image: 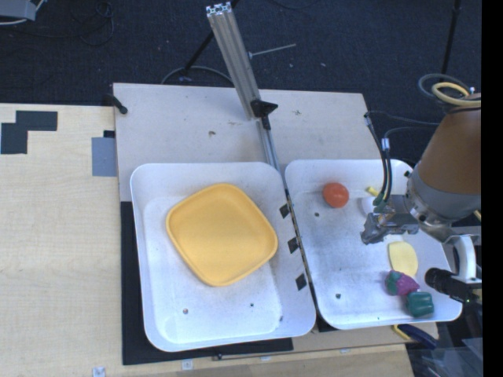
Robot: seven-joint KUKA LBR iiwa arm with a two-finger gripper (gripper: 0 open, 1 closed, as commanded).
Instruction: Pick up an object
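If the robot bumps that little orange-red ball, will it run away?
Probably. The orange-red ball looks round and sits alone on the flat floor of the right bin, so a nudge would likely roll it. It looks small, so probably light.

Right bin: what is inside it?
The right bin holds an orange ball, a yellow piece, a magenta piece and green pieces. The arm covers its far right corner.
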